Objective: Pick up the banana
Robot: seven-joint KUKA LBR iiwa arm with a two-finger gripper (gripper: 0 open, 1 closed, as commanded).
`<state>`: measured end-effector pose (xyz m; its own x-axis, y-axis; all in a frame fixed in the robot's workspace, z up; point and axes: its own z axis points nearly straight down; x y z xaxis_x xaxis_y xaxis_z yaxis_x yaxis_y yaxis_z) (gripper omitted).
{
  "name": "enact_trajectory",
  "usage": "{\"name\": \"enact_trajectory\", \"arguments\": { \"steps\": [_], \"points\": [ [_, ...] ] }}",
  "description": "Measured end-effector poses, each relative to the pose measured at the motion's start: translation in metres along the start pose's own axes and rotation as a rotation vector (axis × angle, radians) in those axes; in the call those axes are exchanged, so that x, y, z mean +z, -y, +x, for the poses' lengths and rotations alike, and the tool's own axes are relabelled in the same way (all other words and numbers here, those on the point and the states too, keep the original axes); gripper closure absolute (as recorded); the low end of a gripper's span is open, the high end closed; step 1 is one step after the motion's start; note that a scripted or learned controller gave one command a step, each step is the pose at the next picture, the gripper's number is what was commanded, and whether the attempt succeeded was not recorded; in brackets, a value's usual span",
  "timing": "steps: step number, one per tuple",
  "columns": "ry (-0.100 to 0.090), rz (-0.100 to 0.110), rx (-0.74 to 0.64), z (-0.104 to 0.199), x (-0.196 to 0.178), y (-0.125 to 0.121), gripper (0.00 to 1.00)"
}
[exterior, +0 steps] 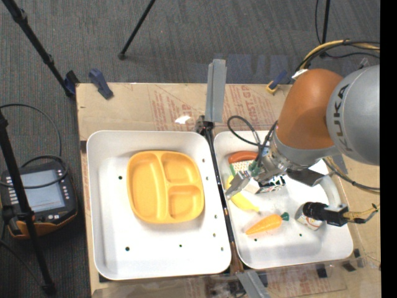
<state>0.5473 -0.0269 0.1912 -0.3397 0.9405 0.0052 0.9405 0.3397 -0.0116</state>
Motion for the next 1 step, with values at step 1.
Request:
{"name": "enact_trajectory", "arguments": {
  "steps": [1],
  "points": [
    [0.003, -0.005, 0.147, 0.0347, -0.0637, 0.0053, 0.0]
  ]
}}
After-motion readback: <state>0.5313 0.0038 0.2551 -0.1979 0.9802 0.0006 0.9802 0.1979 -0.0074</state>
